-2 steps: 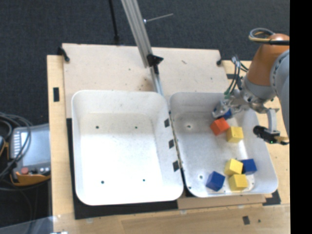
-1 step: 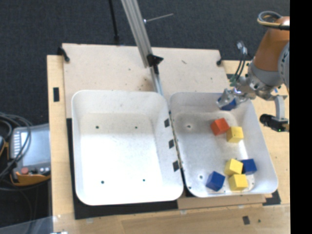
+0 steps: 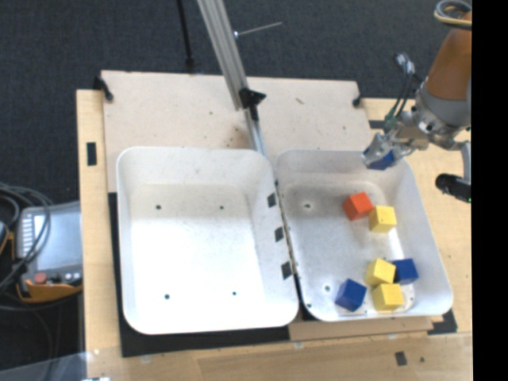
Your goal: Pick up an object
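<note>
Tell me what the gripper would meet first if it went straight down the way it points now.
The gripper hangs over the far corner of the right bin, with a blue block between its jaws. Going straight down, that block would probably meet the bin's bare white floor first. The orange block looks off that line, though depth is unclear.

Dark grey carpet (image 3: 333, 22) covers the floor from nine through twelve to two o'clock. A pale wooden bench (image 3: 91, 213) fills the centre. At eight o'clock, black cables (image 3: 9, 213) coil beside a grey control pendant (image 3: 44, 244).
</note>
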Robot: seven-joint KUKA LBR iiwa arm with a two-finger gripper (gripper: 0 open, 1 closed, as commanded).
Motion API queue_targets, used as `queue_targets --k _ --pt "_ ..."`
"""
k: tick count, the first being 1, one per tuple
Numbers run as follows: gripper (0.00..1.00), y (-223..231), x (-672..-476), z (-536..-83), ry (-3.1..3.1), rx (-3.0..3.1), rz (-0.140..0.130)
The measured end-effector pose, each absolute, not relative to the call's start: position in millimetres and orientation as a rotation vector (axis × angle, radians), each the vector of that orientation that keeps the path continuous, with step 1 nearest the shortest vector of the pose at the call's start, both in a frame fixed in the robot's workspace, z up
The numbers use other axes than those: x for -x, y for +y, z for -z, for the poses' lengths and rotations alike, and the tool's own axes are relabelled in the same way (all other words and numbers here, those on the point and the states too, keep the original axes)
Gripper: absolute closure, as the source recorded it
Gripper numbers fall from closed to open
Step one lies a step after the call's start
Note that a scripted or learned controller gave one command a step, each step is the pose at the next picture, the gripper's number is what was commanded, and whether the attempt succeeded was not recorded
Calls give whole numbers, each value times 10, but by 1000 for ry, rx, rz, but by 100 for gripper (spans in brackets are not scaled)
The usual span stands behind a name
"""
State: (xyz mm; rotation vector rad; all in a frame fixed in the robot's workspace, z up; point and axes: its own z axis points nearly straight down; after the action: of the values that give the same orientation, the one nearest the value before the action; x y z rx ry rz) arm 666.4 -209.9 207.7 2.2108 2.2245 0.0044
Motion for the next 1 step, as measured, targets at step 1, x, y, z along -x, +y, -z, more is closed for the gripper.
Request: queue_targets --k 1 --pt "100 -1597 -6535 -2057 2227 -2216 2"
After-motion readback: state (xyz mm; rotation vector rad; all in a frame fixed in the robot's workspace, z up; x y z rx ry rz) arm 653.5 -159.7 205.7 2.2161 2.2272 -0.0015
